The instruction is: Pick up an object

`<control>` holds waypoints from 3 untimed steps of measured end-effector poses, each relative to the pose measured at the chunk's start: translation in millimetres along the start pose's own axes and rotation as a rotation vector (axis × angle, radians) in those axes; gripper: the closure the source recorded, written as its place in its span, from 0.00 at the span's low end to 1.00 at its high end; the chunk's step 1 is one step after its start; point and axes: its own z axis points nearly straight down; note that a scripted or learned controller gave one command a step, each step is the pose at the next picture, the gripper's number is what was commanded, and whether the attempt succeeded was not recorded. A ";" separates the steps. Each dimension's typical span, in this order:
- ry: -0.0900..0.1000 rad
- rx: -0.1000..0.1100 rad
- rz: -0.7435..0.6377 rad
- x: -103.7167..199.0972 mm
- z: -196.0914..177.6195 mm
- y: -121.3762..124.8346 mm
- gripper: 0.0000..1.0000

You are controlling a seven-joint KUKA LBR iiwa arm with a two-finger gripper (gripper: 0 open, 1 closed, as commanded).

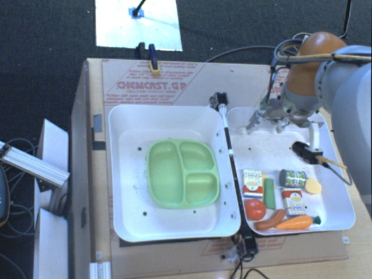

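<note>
My gripper (268, 122) hangs over the far edge of the right bin (264, 147), fingers spread open with nothing between them. The objects lie well in front of it, in the near half of that bin. These are a red and yellow box (253, 182), a green stick (269, 193), a red tomato (254, 209), a sausage (271, 220), a carrot (296, 222), a second small box (294, 201), a dark can (292, 178) and a yellow round piece (313, 186).
The left bin (131, 156) holds a green divided plate (183, 173). A dark rail (228, 150) runs between the two bins. The grey arm (343, 92) comes in from the right, above the right bin's far corner.
</note>
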 end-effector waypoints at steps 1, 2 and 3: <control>0.000 0.002 0.006 -15.6 11.3 -1.3 0.00; -0.001 0.002 0.005 -65.6 11.0 -1.6 0.00; 0.001 0.004 0.006 -48.5 11.6 -83.0 0.00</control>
